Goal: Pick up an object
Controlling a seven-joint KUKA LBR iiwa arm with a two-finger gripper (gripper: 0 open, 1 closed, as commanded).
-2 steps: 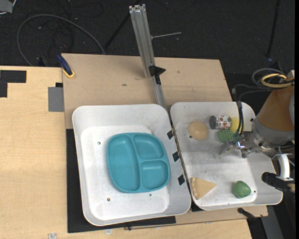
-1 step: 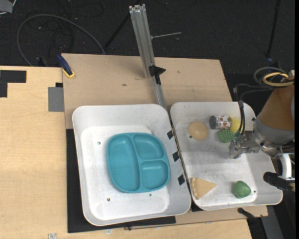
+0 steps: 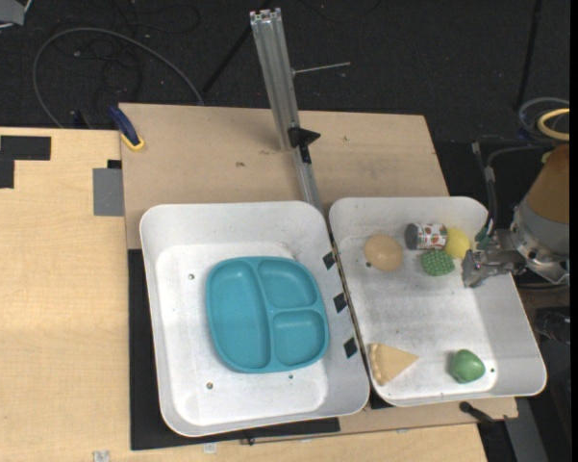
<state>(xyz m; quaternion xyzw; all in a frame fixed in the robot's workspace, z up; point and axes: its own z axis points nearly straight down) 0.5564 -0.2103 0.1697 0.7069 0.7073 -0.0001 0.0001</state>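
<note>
While the gripper (image 3: 483, 261), fingers' spread unclear, hangs right of centre, crowded green ball (image 3: 439, 263) and yellow piece (image 3: 459, 241) risk being nudged aside

A pale wooden counter (image 3: 48, 258) fills nine o'clock, a tan board (image 3: 365, 157) lies at centre. Dark carpeted floor (image 3: 414, 46) spans twelve o'clock, crossed by black cables (image 3: 67, 56). An aluminium post (image 3: 274, 75) rises there.
</note>
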